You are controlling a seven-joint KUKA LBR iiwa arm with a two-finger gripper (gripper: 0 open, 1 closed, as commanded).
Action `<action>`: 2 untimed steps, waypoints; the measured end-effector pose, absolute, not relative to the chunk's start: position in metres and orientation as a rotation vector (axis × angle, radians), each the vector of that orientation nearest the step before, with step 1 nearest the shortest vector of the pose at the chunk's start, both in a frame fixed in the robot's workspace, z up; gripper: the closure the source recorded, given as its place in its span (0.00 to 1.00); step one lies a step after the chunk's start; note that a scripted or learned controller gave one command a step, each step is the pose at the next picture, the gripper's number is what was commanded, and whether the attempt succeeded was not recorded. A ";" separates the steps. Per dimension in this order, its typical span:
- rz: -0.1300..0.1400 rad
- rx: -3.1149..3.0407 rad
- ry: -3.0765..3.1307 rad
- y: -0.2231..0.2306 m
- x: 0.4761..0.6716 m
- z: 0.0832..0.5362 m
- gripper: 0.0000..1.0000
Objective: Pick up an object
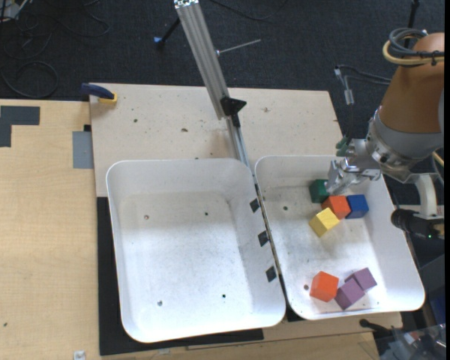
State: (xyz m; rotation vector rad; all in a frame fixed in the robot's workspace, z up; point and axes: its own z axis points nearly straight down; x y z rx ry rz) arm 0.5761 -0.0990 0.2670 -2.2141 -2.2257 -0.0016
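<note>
So the tool (343, 177) hung low over the right bin (405, 276), near its far edge, right above the green block (317, 191) and the orange block (337, 205) (can't tell its grip state). Blue (358, 205) and yellow (325, 221) blocks sat just beside those.

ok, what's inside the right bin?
Right bin holds a cluster under the hand: green block, orange block, blue block, yellow block. Near the front: another orange block and two purple blocks. The hand partly covers the green block.
</note>
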 end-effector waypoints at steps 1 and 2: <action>0.003 -2.215 -2.221 -0.054 0.587 0.251 1.00; 0.000 -2.214 -2.224 -0.001 0.593 0.255 1.00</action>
